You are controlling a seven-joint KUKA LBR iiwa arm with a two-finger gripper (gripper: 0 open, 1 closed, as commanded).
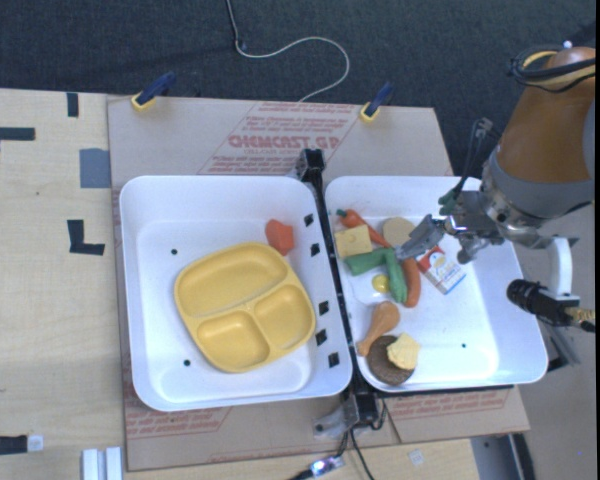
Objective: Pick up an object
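Nearest the camera's lower edge, the front rim of the right bin [450, 380] holds a dark brown round piece [383, 363] with a pale yellow wedge [404, 349] resting on it, and a tan drumstick-shaped toy [381, 320] just above them. Further in lies the main cluster of candidates: a green piece [377, 263] crossing an orange carrot-like one [411, 280], a yellow block [354, 240], a tan round piece [397, 231] and a small red-and-white packet [443, 271]. The left bin [140, 268] carries a yellow divided plate [244, 305] and a lone orange piece [279, 234] beside the divider.

The gripper [427, 236] sits over the upper middle of the right bin, its fingers spread apart with nothing between them — one finger slants down toward the carrot and the packet. By my reading, this is the approach step: no object is chosen for certain, though the carrot and packet lie closest beneath the fingers. The next move calls for a descent that brackets one single item; the pieces here touch and overlap, so closing on a crowded spot could pinch two things or knock one aside — the packet, lying a little apart on the right, looks like the cleaner target
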